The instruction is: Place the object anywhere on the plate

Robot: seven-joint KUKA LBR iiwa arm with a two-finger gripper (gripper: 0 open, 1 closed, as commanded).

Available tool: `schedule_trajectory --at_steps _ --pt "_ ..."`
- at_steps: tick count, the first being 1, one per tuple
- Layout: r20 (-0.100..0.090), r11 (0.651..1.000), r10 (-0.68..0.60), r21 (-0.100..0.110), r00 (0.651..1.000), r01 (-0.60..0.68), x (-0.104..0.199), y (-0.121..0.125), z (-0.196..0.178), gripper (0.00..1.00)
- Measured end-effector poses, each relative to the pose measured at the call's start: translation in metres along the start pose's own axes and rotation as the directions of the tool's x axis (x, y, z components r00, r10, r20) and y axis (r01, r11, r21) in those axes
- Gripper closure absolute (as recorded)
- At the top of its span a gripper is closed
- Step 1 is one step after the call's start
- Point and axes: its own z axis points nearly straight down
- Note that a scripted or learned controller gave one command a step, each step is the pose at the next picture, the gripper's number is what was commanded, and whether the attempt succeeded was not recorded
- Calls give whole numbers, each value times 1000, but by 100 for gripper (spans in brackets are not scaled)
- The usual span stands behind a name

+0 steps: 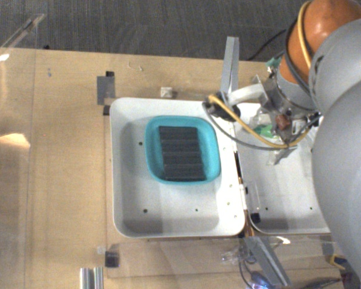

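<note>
The left bin holds a turquoise plate in its upper middle, and a dark ribbed block lies flat on the centre of that plate, inside the rim. The arm reaches over the right bin, near that bin's upper edge. Its end effector hangs there amid yellow cabling, with something small and green just beside it; whether it is released or clenched cannot be told.
</note>
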Motion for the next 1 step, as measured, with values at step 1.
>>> schedule_trajectory --at_steps 1 --pt "-2 1000 -2 -1 1000 2 1 0 -10 100"
